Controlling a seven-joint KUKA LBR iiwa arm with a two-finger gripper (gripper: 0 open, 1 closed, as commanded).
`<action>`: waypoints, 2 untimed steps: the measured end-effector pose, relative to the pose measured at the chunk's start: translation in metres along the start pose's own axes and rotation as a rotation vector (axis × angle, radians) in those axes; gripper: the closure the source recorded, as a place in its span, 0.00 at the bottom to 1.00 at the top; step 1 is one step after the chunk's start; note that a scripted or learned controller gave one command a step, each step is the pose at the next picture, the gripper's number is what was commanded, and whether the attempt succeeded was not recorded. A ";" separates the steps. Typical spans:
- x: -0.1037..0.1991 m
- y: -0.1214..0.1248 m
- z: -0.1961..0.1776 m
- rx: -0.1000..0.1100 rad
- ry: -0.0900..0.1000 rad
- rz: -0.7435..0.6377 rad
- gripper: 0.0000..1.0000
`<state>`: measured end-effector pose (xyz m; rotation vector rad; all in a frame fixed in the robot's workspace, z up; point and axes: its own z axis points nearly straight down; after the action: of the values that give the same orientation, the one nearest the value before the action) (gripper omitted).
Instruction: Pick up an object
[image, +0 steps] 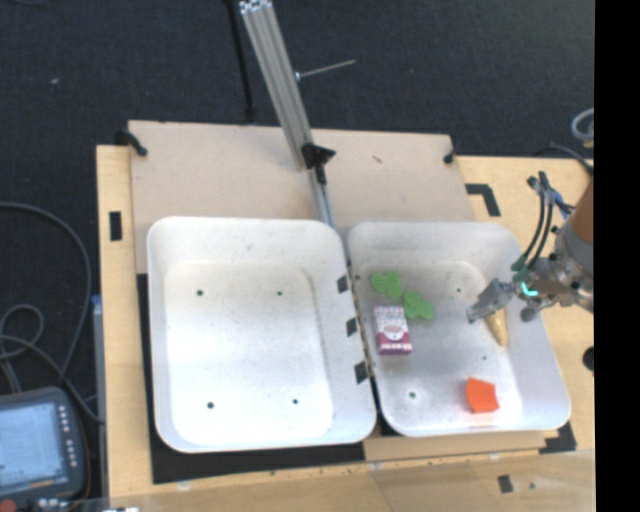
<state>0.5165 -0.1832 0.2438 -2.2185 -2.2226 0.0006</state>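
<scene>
- White plastic forms the two shallow bins; the right bin (440, 250) is taken as the landmark, and the left bin (250, 335) is set just beside it on its left
- Four loose things are counted in the right bin: one green piece (386, 284) near its upper left, a second green piece (419, 307) just below and right of the first, one small purple-and-white carton (392, 331) at its left side, and one orange block (481, 396) near its lower right corner
- One yellowish pointed thing (497, 327) is seen at the right side of the right bin, directly under the gripper (508, 305)
- One gripper is counted, lowered over the right side of the right bin; its fingers appear spread, with the yellowish thing at their tips, though whether it is touched cannot be told
- Nothing is seen lifted; the task is judged not yet done, with closing and raising left
</scene>
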 end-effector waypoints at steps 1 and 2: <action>0.000 0.001 -0.002 -0.004 -0.001 0.001 0.00; -0.006 -0.001 0.060 0.003 -0.001 0.002 0.00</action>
<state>0.5153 -0.1889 0.1839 -2.2202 -2.2188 0.0056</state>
